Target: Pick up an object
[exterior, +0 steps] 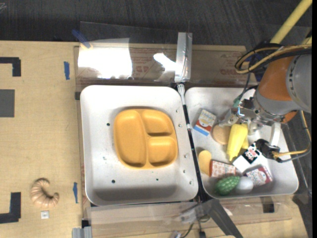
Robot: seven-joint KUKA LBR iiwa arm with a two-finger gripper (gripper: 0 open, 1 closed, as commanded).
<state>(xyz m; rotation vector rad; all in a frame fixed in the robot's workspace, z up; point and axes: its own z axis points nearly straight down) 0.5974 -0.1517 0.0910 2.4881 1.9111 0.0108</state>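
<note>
My gripper (246, 119) hangs over the banana (236, 140); finger state I cannot tell. Risk: crowded neighbours, seemingly touching, may deflect my grasp.

Single fixed camera, mounted above the surface (34, 133), looking down at a slant. Both white bins (94, 103) sit mid-frame at moderate range; arm (290, 83) enters from the right.
</note>
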